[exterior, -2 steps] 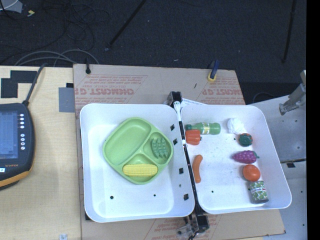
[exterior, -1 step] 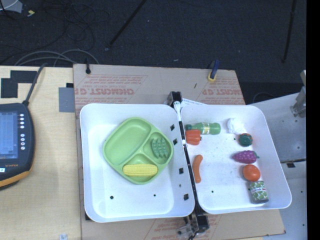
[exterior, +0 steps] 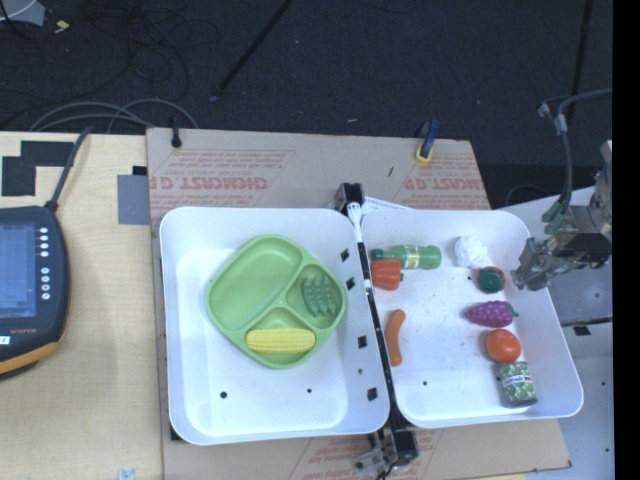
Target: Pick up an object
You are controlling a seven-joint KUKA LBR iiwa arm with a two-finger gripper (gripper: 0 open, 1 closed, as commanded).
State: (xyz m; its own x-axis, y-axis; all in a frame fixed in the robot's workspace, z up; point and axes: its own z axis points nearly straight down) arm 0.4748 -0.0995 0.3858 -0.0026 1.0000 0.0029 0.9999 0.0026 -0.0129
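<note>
Nearest the camera, at the bottom of the right bin (exterior: 440, 408), a small jar (exterior: 517, 383) with a green label lies close to the bin's lower right corner, and a tomato (exterior: 503, 345) sits just above it, near but apart. Beyond those, purple grapes (exterior: 490, 314) rest by the right wall, and a sausage (exterior: 395, 336) lies lengthwise close to the divider between the bins. Across that divider, in the left bin (exterior: 190, 368), a green sectioned plate (exterior: 262, 288) carries a corn cob (exterior: 280, 341) in its near compartment and a green ridged piece (exterior: 319, 294) in its right one. Farther back in the right bin are a red cup (exterior: 386, 273), a green bottle (exterior: 410, 258) on its side, a dark green ball (exterior: 489, 279) and a white crumpled lump (exterior: 470, 250). At the right bin's far right edge hangs the gripper (exterior: 530, 271), close to the ball; nothing is between its fingers, and whether they stand apart or together cannot be told.
</note>
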